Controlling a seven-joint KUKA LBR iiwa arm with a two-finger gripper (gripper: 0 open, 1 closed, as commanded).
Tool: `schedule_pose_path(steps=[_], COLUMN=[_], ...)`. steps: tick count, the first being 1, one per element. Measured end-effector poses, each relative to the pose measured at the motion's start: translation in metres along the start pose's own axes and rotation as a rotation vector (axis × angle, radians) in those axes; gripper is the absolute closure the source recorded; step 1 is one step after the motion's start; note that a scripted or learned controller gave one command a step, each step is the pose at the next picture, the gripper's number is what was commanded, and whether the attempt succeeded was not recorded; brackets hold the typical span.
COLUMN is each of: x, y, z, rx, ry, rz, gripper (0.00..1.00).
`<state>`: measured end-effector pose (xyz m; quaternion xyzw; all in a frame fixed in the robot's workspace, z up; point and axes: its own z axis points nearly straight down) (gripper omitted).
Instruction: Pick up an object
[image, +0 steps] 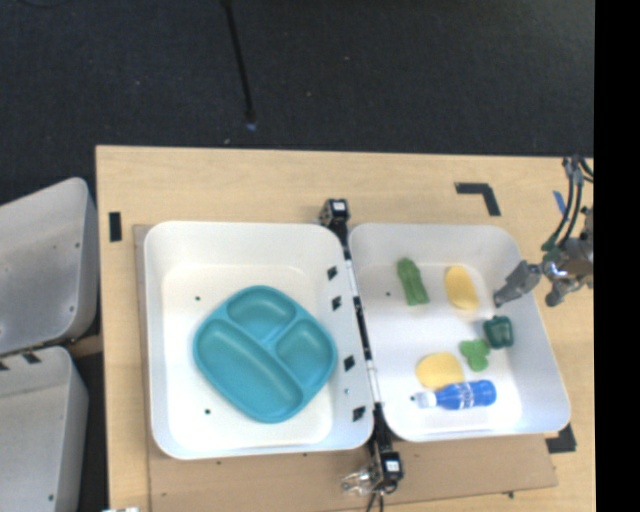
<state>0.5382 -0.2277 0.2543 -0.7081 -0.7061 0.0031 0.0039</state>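
Six objects (461, 288), one teal plate (264, 351)

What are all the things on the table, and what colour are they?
Bins: 2, white, side by side on the wooden bench.
Divided plate: 1, teal blue, in the left bin.
Long green piece: 1, green, right bin, far side.
Yellow pieces: 2, yellow, right bin; one beside the long green piece, one nearer, just above the bottle.
Small green piece: 1, light green, right bin, beside the nearer yellow piece.
Dark green piece: 1, dark teal-green, right bin, near its right wall.
Bottle: 1, blue with a white cap, lying down at the near side of the right bin.
Claw: 1, grey, over the right bin's right edge.
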Motion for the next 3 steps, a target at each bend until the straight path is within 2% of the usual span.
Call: schedule_pose_path(steps=[1,3], x=[0.001,0.005], y=[0.002,0.010], z=[-0.007,0.110], rx=[-0.011,-0.012], ry=[-0.003,-0.003], rz=[-0.004,-0.001], gripper=[0.00,0.00])
